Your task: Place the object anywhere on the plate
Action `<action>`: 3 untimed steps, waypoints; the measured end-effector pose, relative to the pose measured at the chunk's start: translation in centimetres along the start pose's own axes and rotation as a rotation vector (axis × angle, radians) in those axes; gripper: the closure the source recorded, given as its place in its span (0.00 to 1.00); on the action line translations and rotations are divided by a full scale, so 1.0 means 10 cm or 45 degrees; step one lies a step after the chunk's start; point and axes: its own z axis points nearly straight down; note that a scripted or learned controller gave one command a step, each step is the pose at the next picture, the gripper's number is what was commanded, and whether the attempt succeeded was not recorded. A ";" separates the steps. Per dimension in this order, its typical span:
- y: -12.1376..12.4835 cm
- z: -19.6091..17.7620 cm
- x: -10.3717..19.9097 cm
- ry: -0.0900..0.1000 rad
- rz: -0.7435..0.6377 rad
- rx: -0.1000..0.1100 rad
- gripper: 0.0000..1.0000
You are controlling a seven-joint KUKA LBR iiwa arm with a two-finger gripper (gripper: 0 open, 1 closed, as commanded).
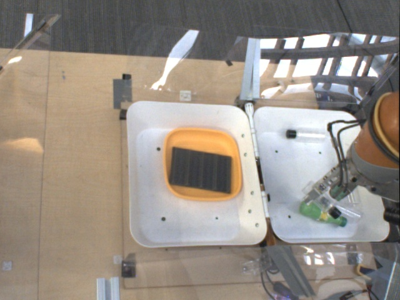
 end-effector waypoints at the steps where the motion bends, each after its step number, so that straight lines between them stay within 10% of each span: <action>1: 0.85 -0.27 0.91 0.001 0.053 -0.002 1.00; 2: 0.85 -0.27 0.91 0.000 0.054 -0.002 0.00; 3: 0.88 -0.38 0.90 -0.005 0.048 -0.010 1.00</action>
